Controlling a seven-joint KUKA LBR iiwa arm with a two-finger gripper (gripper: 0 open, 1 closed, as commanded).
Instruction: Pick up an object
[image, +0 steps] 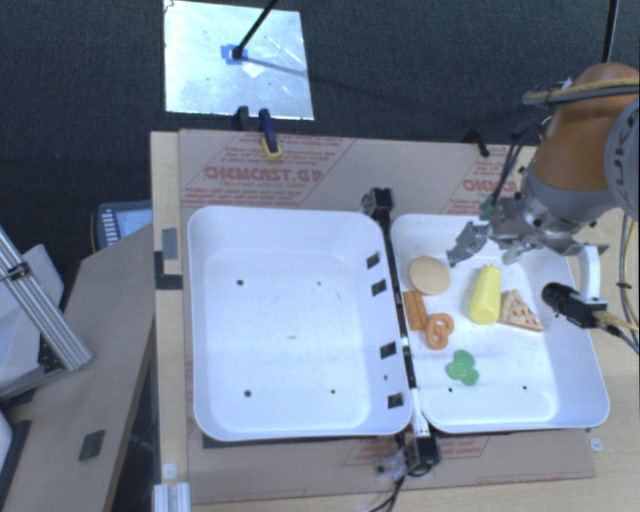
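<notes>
A grey robot arm with an orange band reaches in from the right, over the right bin (575, 400) of two shallow white bins that sit side by side. Its gripper (492, 242) hangs above the far part of that bin. Two grey fingers (467, 243) seem to splay apart with nothing between them, so they look open and empty, though the wrist hides part of them and the spread is hard to judge.

The closest item to the fingers is a yellow corn cob toy (485, 293), lying just toward the camera from the gripper. Its long axis runs roughly from the far side to the near side of the bin, tilted slightly, so fingers closing from left and right would meet its narrow width. It is pale yellow, rounded, smooth and probably plastic.

Touching or nearly touching its right side is a tan triangular wedge like a pizza slice (519, 312). To its left, slightly apart, lies a round beige bun (430, 275). Nearer the divider are an orange pretzel shape (438, 329) and an orange strip (415, 309), with a small green leafy piece (462, 368) closer to the camera.

The left bin (215, 330) holds no objects.
</notes>
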